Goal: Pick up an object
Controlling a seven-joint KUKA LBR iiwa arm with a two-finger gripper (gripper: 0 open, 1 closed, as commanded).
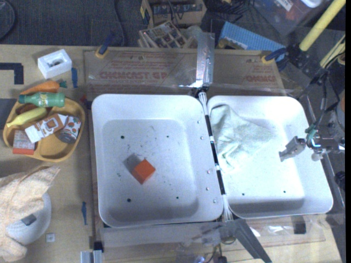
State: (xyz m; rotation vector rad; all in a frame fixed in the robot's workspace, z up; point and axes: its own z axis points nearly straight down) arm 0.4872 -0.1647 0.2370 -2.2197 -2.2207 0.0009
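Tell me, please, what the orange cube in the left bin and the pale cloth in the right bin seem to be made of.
The orange cube looks like hard plastic or painted wood: flat matte faces, crisp edges, even colour. The view cannot settle which. The pale cloth looks like thin soft fabric, perhaps a rag or towel: it lies crumpled in loose folds with a dull, whitish-green surface.

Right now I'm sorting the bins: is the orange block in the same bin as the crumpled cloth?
No. The orange block lies in the left bin, while the cloth lies in the right bin.
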